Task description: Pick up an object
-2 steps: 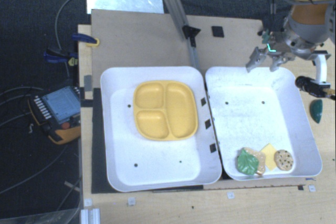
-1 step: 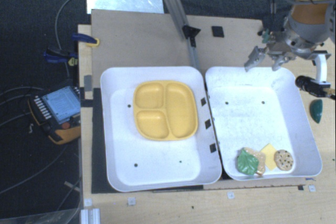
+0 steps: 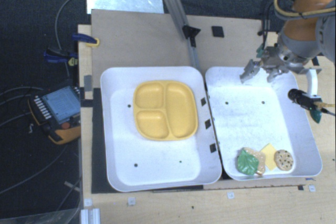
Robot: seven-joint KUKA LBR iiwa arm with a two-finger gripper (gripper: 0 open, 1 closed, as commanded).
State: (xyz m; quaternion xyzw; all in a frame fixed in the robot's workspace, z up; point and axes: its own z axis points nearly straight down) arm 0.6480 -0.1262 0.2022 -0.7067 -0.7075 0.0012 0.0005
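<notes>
Toy food cluster (image 3: pixel 262 159) in the near corner of the right bin (image 3: pixel 231 86), far down the bin from the end effector (image 3: pixel 261 72).

The cluster is three flat pieces touching one another: a green leaf-like piece (image 3: pixel 248 162) nearest the yellow tray, a pale yellow cheese-like slice (image 3: pixel 269 155) in the middle, and a round speckled cookie (image 3: pixel 284 159) on the far side from the tray. The end effector hovers over the opposite, back edge of that bin, its two fingers spread wide with nothing between them. Judging from this, the coming move must travel the bin's whole length toward the camera. The yellow divided tray (image 3: pixel 166 110) sits in the left bin (image 3: pixel 118 160).
</notes>
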